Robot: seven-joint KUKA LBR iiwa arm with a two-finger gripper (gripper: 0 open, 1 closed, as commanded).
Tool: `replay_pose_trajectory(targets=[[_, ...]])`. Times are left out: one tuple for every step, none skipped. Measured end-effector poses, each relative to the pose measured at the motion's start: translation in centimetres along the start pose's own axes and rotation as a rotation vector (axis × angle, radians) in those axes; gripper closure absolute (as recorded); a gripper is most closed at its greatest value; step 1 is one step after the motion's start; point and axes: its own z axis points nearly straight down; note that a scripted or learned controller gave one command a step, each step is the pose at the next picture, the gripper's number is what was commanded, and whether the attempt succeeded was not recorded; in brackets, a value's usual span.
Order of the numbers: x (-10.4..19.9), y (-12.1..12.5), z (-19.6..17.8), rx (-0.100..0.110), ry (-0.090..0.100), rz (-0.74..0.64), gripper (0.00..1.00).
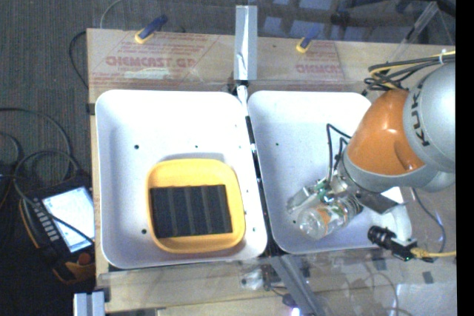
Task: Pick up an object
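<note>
Fingers (326,205) state: cannot tell; I hover over the clear crumpled plastic object (320,217) at 5 o'clock in the right white bin (296,122). Step: approach. Next: confirm grip, lift.

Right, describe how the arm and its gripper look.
The arm is grey metal with a glossy orange band above the wrist and dark lettering on the grey casing. Black and yellow cables run along its top. The gripper looks partly translucent with small green details.
</note>
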Motion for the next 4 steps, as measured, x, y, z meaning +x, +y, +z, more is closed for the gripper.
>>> replay_pose_trajectory(targets=[[-6.7, 1.1, -4.7, 0.015, 0.002, 0.405, 0.00], [0.8, 1.4, 0.2, -0.001, -0.003, 0.289, 0.00], [0.6, 0.5, 0.1, -0.010, -0.005, 0.125, 0.00], [0.7, 0.7, -0.9, -0.011, -0.001, 0.123, 1.00]])
